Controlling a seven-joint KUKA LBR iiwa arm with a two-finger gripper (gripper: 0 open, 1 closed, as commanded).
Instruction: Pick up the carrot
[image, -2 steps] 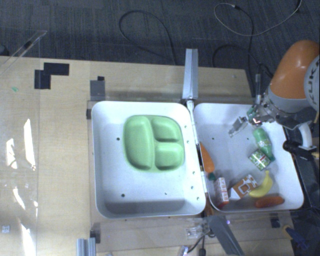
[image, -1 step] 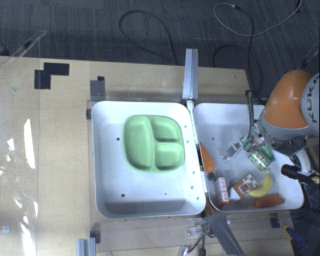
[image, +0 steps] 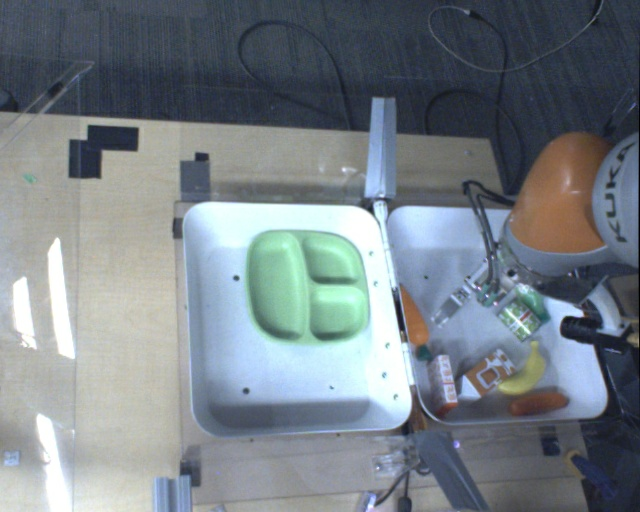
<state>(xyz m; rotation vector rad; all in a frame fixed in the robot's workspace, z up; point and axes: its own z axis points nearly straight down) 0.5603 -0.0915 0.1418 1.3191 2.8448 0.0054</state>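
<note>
Here the arm (image: 570, 200) hung over the right bin (image: 440, 235).
The carrot (image: 414, 320) lay against that bin's left wall; the fingers (image: 470, 296) hovered nearby, apparently spread, pinching nothing.

Arm reaching in from the right, wrist angled down.
The grey arm (image: 600, 205), its orange band uppermost, leans left and downward; the gripper (image: 462, 300) points toward the lower left, nothing visibly between its tips.
</note>
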